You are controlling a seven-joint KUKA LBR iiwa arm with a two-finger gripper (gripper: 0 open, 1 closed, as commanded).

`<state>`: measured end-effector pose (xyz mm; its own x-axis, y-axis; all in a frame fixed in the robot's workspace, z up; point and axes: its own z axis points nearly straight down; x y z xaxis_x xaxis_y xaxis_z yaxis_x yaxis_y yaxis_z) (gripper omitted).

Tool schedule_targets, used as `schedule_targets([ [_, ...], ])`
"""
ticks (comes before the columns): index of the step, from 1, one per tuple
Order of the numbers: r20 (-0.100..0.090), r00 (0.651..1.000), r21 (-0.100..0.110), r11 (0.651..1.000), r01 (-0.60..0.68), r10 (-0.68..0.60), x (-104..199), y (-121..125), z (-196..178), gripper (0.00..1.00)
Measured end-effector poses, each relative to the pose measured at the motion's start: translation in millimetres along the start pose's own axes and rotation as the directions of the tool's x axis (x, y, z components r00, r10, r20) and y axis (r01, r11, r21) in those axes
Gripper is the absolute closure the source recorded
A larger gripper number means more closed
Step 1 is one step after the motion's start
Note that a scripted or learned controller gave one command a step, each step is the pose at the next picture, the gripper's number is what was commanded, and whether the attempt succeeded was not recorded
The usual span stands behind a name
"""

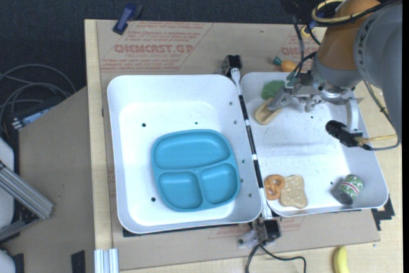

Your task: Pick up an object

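Touching tool (281, 101): tan obj (265, 113), just left.

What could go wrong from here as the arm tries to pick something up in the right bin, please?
The gripper sits near the right bin's back corner, beside a tan piece and a green piece lying close together; it might nudge both and grip neither. Working that near the bin wall, it could also strike the rim.

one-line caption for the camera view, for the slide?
Gripper low over a tan piece in the right bin; blue tray sits in the left bin.
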<state>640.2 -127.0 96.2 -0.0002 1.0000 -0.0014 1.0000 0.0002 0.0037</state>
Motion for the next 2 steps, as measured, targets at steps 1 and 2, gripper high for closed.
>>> schedule_targets([
  [1,0.003,1.000,0.014,1.000,0.000,0.000,22.2,24.6,10.3,0.00],
  [2,-0.002,1.000,0.008,1.000,0.001,-0.001,6.7,25.9,10.1,0.00],
])
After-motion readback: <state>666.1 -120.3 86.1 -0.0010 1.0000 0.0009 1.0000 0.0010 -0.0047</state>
